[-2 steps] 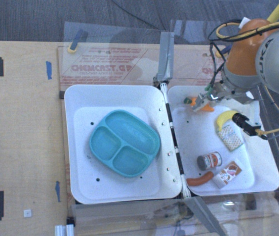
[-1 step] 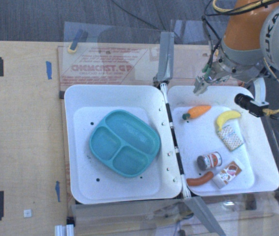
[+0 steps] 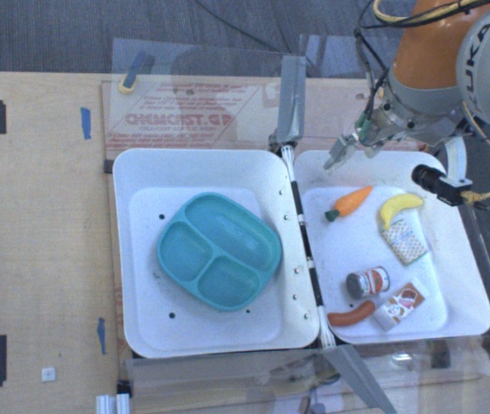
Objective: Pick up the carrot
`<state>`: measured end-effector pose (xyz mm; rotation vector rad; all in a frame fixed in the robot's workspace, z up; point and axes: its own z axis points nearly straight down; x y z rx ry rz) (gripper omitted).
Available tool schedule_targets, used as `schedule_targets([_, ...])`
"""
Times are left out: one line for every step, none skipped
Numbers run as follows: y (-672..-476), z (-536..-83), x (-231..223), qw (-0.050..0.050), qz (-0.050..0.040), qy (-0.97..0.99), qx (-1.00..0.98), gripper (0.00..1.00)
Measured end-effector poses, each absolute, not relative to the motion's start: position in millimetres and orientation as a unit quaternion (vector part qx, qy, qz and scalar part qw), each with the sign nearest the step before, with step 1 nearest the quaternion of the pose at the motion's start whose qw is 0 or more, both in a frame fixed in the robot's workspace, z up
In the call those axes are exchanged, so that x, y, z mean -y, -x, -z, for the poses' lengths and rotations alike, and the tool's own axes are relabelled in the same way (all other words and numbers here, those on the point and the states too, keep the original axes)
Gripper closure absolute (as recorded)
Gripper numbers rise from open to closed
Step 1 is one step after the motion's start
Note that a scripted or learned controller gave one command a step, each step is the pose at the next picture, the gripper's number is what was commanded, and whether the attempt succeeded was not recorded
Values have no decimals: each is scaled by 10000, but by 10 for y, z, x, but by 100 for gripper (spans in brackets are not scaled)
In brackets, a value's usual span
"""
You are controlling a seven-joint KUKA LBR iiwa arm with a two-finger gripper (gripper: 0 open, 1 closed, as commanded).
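The orange carrot [image 3: 350,202] with a green stub end lies in the right bin [image 3: 469,304], near its upper left, tilted with the stub toward the lower left. My gripper [image 3: 345,150] hangs above the bin's far left corner, up and slightly left of the carrot, apart from it. Its fingers are spread open with nothing between them.
In the right bin also lie a yellow banana [image 3: 398,205], a patterned pouch [image 3: 405,239], a small can [image 3: 367,283], a red sausage [image 3: 351,315] and a small carton [image 3: 399,305]. The left bin [image 3: 133,231] holds a teal divided plate [image 3: 219,250].
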<state>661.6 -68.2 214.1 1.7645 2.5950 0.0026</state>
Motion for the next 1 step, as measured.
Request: schedule_targets([-6097, -1639, 1231, 11, -3, -5425, -8401, 0])
